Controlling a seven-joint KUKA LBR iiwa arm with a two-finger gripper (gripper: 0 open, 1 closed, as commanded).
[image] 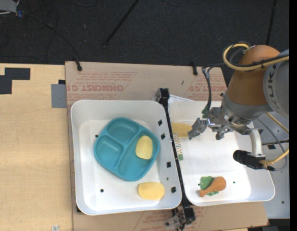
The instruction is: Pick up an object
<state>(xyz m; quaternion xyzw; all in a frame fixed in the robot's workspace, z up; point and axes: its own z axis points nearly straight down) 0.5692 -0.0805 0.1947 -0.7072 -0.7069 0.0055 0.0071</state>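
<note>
Yellow was the colour of the thing nearest to the hand (208,129): a soft, flat yellow piece (181,128) lay in the right bin (264,194), close to the divider (171,148) between the two bins, just beside the hand on the divider's side. The hand hung over the upper half of the right bin with its two dark fingers (195,130) spread apart, and nothing was between them. I judged this piece the likely target, because it was much closer than anything else; its long axis seemed to run across the bin, toward the hand, though part of it was hidden behind the finger. It looked smooth, pale at the edge and rather thin, so a grasp from above might slide off it. Farther from the divider and toward the front wall of the right bin lay a toy carrot (213,185), orange with a green top, well apart from the hand and tilted slightly. On the other side of the divider, in the left bin (76,129), a teal tray (115,150) with compartments carried a yellow oval piece (144,147) in the compartment nearest the divider. A second yellow lump (151,190) lay on the bin floor below the tray.
</note>
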